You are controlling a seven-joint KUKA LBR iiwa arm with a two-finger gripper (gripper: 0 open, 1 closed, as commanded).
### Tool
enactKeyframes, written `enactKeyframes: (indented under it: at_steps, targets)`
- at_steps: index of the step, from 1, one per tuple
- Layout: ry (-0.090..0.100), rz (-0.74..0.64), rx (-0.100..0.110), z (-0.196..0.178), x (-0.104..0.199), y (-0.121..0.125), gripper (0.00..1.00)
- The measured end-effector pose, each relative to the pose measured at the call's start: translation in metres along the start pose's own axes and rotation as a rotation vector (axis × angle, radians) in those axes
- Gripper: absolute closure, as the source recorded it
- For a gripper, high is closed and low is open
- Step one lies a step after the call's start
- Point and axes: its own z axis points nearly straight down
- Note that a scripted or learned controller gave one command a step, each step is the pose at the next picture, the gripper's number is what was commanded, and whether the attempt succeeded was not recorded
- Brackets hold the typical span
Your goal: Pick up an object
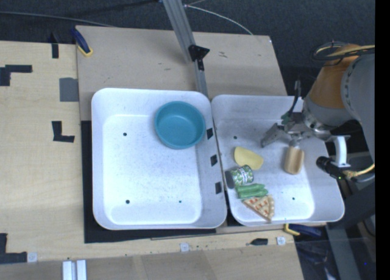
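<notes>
Near right bin's (225,107) rim, end effector (281,136) spread

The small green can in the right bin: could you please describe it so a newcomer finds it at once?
Look in the right bin, at its left side near the wall shared with the other bin. The green can lies there between the yellow piece above and the pizza slice below; it alone is cylindrical with a metallic end.

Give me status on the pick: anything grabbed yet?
Nothing lifted yet. The gripper is low over the right bin, jaws spread, nothing between them. The tan cylinder lies just beside it, the likeliest target. Yellow piece, can and pizza slice all lie in the bin. Grasp and lift remain.
</notes>
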Motion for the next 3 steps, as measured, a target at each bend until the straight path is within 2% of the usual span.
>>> enactKeyframes:
  at_steps: [1, 3]
  targets:
    - [-0.001, -0.002, -0.001, -0.012, 0.000, 0.001, 1.00]
    - [0.001, 0.000, -0.006, -0.110, 0.005, 0.013, 1.00]
